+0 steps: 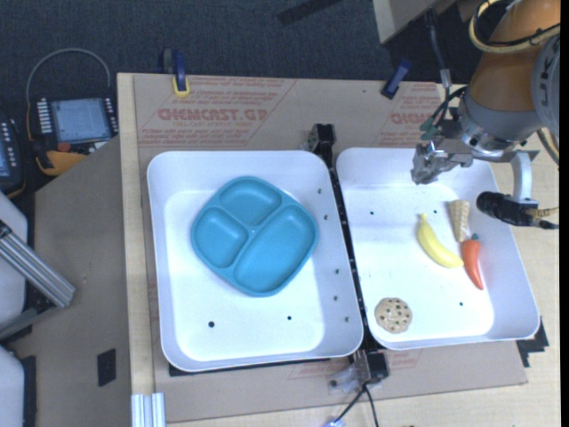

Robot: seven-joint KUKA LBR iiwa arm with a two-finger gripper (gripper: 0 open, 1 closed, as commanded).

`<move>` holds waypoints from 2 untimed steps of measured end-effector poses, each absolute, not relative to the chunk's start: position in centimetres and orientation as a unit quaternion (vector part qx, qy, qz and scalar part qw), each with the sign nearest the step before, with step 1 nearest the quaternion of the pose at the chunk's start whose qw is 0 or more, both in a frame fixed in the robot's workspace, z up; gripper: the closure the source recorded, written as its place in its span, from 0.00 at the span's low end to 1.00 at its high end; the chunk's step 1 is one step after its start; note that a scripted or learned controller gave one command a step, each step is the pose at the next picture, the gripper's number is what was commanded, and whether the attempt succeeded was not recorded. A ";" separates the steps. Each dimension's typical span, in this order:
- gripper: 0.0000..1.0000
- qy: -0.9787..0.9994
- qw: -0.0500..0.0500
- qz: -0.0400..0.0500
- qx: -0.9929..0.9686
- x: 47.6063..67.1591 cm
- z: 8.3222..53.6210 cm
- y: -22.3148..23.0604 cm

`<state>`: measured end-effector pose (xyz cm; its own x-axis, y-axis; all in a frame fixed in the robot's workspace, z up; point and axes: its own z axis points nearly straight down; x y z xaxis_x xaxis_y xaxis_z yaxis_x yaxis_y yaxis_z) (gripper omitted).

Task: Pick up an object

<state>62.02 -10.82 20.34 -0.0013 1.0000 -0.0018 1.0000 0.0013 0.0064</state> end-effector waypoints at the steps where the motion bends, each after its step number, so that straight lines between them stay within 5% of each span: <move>1: 1.00 0.707 0.002 0.001 0.707 62.1 21.0 -10.8; 2: 1.00 0.708 -0.002 -0.001 0.706 60.4 20.3 -5.4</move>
<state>60.38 -5.40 20.29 -0.0038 1.0000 0.0018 1.0000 0.0038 -0.0036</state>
